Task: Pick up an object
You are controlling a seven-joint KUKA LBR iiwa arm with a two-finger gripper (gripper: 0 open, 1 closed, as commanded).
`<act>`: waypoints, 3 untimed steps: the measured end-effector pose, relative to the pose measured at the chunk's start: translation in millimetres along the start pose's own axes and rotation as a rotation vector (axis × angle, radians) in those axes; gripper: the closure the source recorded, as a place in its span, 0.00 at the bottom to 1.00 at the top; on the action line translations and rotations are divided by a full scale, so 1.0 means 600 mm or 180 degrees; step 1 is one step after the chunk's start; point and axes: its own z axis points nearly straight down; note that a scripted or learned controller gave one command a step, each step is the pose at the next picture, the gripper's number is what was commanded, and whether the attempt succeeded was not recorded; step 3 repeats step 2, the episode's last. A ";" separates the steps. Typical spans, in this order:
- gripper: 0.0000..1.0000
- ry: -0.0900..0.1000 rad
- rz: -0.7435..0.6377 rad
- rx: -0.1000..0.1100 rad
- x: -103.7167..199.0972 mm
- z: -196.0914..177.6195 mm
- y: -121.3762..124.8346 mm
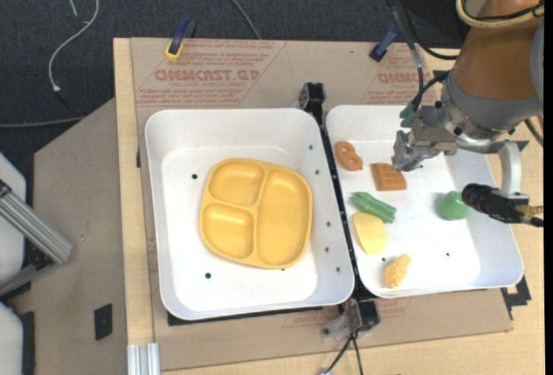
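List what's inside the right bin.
Right bin: pretzel, brown cracker, green pod, yellow piece, corn, green lump. The gripper and arm cover its upper-right corner.

yellow divided plate (257, 212), blue clamps (180, 36)

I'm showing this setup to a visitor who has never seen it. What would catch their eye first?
First, the big yellow three-compartment plastic plate, alone in the left white bin. Next, the grey arm with its orange band, its gripper hanging over the right white bin just above a small orange-brown square block. Small toy foods lie scattered there, including a green pea pod and a yellow corn cob.
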 end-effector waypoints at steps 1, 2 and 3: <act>1.00 0.0004 -0.0003 0.0005 0.103 0.021 0.024; 1.00 0.0001 -0.0003 0.0000 0.201 0.029 0.062; 1.00 0.0001 -0.0003 0.0000 0.201 0.029 0.062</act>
